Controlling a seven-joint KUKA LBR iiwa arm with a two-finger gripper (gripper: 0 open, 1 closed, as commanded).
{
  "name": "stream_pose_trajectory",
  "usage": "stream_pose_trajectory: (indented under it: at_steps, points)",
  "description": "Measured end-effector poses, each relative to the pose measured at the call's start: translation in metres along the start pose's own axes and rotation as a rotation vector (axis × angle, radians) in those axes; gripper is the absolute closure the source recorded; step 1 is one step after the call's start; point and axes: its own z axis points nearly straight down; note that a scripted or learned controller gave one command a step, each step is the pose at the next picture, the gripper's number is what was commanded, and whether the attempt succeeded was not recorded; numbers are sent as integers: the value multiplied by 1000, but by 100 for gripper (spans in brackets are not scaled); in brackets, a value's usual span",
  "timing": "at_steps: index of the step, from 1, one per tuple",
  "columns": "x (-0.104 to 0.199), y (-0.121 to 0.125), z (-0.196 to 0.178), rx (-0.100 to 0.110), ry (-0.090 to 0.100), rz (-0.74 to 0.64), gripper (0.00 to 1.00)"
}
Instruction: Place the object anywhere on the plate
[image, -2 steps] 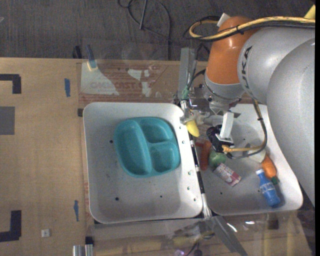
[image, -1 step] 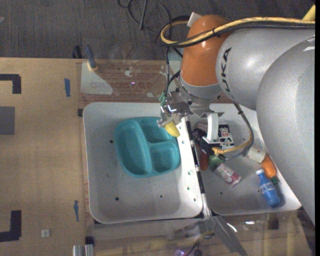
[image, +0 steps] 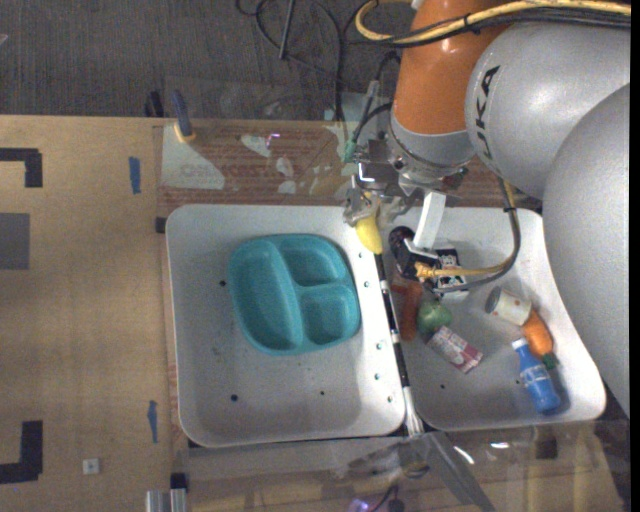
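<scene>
The teal divided plate (image: 293, 293) lies in the left bin (image: 200, 350), toward its upper middle. My gripper (image: 385, 218) hangs over the top of the divider between the two bins, just right of the plate's upper right corner. A small yellow object (image: 369, 236) sticks out from under the gripper's left side, and the gripper is shut on it. The object sits above the left bin's right rim, a short way from the plate's edge. Its upper part is hidden by the gripper.
The right bin (image: 500, 415) holds a green round item (image: 433, 318), a red-brown piece (image: 408, 300), a pink packet (image: 457, 349), a white cylinder (image: 508, 305), an orange piece (image: 540, 336) and a blue bottle (image: 539, 379). The arm covers that bin's upper right.
</scene>
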Motion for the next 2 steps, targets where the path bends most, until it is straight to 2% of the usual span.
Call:
stream_pose_trajectory:
  at_steps: [1, 2]
  points:
    - [9, 7, 40, 3, 0, -21, 100]
    - [9, 7, 40, 3, 0, -22, 0]
